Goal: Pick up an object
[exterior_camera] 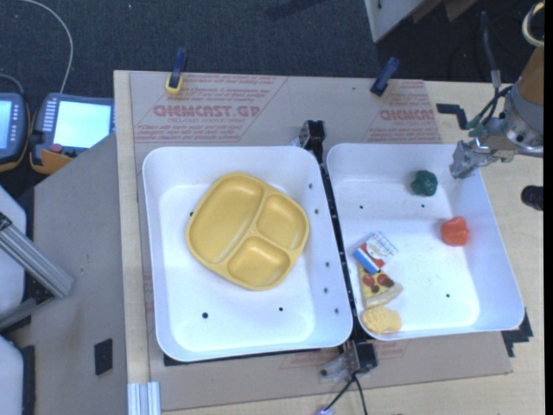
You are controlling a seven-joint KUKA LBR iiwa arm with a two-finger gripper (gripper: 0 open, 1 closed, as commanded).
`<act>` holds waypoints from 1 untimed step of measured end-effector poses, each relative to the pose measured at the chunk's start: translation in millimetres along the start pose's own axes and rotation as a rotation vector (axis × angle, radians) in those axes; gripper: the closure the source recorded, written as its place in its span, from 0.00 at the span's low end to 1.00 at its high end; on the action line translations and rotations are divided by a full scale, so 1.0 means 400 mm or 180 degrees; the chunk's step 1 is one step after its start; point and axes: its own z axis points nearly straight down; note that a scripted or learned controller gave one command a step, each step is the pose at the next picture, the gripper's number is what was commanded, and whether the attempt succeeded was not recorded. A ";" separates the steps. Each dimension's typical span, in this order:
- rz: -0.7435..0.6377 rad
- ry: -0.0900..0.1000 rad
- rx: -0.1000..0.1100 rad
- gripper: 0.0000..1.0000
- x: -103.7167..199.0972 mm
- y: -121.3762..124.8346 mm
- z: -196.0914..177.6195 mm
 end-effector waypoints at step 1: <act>0.0000 0.0000 0.0002 1.00 -0.001 0.003 -0.067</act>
